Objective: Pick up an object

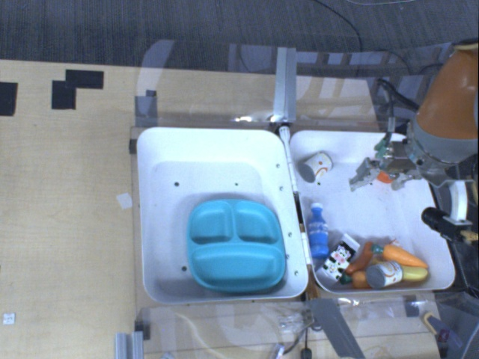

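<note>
A slanted overhead view shows a pale wooden counter (67,200) carrying two shallow white bins side by side. The left bin (161,155) holds a blue divided plate (236,245) with three compartments, lying flat toward the bin's near edge.

The right bin (340,219) holds a scatter of small things. Near its far left corner lies a small white cup (316,166) tipped on its side, with a faint orange mark on it. Along the left wall is a blue bottle (318,230) lying flat. Just beside it, toward the near edge, is a small black-and-white patterned object (340,259) too small to identify. To its right is a crowded pile: an orange toy carrot (403,256), a yellow piece (415,274) partly under it, a grey can (381,275) on its side, and a brownish-orange piece (362,257). These overlap, so their outlines are hard to separate.

The arm (453,103) enters from the right, its orange band cut off by the frame edge. The gripper (379,173) is over the far part of the right bin, well apart from the pile. Its fingers look spread apart, pointing left. A small orange-red spot shows among the gripper parts, but whether it is a held object or part of the gripper cannot be told.
</note>
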Robot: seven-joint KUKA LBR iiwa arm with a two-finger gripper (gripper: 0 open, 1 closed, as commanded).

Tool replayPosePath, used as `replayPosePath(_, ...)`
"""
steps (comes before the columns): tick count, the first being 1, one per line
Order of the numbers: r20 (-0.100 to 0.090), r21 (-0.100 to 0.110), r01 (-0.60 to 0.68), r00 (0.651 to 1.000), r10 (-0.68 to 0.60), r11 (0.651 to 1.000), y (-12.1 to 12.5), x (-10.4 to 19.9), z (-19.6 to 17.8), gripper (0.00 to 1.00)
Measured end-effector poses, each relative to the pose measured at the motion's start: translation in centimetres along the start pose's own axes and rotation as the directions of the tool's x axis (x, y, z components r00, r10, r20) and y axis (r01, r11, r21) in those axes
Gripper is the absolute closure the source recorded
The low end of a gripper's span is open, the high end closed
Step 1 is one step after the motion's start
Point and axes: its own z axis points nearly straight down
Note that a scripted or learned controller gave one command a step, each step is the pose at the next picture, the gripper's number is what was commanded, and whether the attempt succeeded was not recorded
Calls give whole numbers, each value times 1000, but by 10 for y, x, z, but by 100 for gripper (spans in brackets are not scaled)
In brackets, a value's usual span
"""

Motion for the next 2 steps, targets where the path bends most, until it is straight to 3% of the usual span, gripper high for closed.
replayPosePath(1,1,-5,4,1000,-4,1000,2,1,-11,100)
replayPosePath(2,3,-4,204,979,-204,979,24,-42,-119,100)
